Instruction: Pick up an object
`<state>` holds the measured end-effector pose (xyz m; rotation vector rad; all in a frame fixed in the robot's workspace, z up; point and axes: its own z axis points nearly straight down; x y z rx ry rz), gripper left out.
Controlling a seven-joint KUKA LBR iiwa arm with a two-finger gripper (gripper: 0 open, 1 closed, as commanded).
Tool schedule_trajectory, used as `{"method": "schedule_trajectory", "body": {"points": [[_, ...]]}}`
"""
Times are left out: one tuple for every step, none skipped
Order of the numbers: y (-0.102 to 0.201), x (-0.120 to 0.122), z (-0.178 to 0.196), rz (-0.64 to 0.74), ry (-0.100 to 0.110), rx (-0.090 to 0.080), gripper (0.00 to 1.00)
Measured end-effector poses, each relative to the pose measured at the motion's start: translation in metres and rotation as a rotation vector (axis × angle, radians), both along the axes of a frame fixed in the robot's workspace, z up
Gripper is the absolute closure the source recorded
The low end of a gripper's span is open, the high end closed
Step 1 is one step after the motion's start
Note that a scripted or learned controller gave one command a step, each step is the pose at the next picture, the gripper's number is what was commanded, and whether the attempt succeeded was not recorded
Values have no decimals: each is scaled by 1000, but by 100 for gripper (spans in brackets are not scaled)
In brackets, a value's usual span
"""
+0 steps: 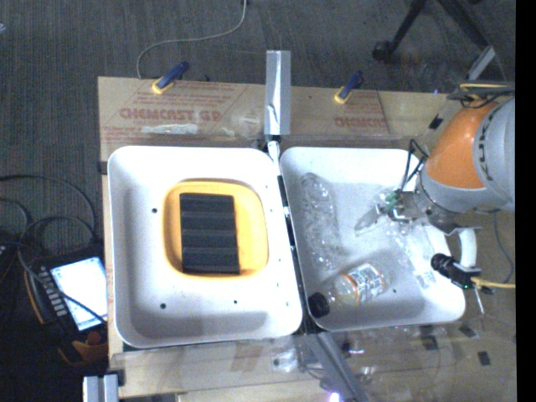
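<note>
The gripper [387,210] hangs low over the right bin [435,308], under the grey wrist and its orange band [452,153]. Its tips sit in a patch of glare and clear plastic, so I cannot tell whether it is released or clenched, or whether anything is in it.

Just left of the gripper and a little below it, a crumpled clear bottle [316,218] lies along the bin's left side, running from the far wall toward the near one. Nearer me than the gripper, and to its left, a second bottle [350,286] with an orange-and-white label lies on its side, its dark cap pointing at the bin's near left corner.

Well to the gripper's left, past the wall where the two bins meet, the left bin [134,308] holds a yellow tray [174,224] with a black ribbed block [209,233] lying flat on it.

Beyond the bins, two blue-and-yellow clamps [170,76] pinch the cardboard [134,115] at the bench's far edge.
</note>
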<state>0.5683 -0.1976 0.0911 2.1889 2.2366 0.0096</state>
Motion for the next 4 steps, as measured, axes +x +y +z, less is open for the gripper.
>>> {"method": "schedule_trajectory", "body": {"points": [[-27,51,95,-155,14,0,0],[-20,-5,115,-17,15,1,0],[-27,-37,150,260,14,0,0],[-8,-68,82,430,14,2,0]]}}
